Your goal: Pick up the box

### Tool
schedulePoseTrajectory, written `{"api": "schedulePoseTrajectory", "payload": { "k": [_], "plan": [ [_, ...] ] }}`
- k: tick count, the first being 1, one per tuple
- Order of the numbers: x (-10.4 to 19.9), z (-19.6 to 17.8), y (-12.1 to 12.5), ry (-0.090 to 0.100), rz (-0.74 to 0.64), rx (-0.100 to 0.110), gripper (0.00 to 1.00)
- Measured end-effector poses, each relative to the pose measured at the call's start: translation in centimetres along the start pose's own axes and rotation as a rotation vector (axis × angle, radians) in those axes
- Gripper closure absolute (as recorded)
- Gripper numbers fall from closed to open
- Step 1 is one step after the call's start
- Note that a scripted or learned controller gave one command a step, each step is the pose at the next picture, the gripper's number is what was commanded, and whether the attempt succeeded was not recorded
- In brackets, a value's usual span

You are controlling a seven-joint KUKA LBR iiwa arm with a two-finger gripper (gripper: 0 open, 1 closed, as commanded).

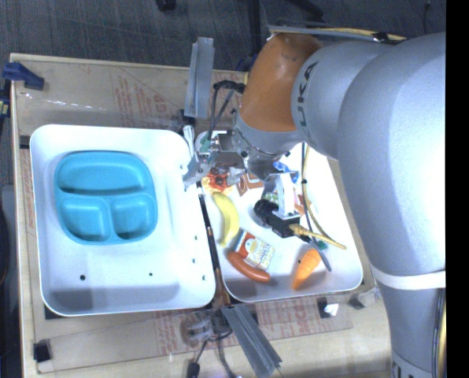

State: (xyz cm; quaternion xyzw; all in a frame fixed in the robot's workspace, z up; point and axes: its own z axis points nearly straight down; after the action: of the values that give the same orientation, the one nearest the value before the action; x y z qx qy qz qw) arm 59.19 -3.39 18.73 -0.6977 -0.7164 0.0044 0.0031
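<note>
The box (257, 250) is a small white carton with orange and green print. It lies flat near the front of the right bin (341, 278), between a banana and a carrot. My gripper (202, 166) hangs low over the far left corner of that bin, by the wall shared with the left bin. It is well behind the box and to its left, apart from it. The grey arm and its orange band hide the back of the right bin.
A yellow banana (226, 216) lies just in front of the gripper, and a small red-orange item (216, 183) sits right under it. A red sausage (249, 269) and an orange carrot (305, 267) flank the box. The left bin (101, 290) holds a blue divided tray (105, 194).
</note>
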Motion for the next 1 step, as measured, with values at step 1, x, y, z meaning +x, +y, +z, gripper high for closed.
{"api": "schedulePoseTrajectory", "payload": {
  "k": [1],
  "plan": [
    [1.57, -5.07, 0.18, -0.001, 0.066, -0.004, 0.00]
  ]
}}
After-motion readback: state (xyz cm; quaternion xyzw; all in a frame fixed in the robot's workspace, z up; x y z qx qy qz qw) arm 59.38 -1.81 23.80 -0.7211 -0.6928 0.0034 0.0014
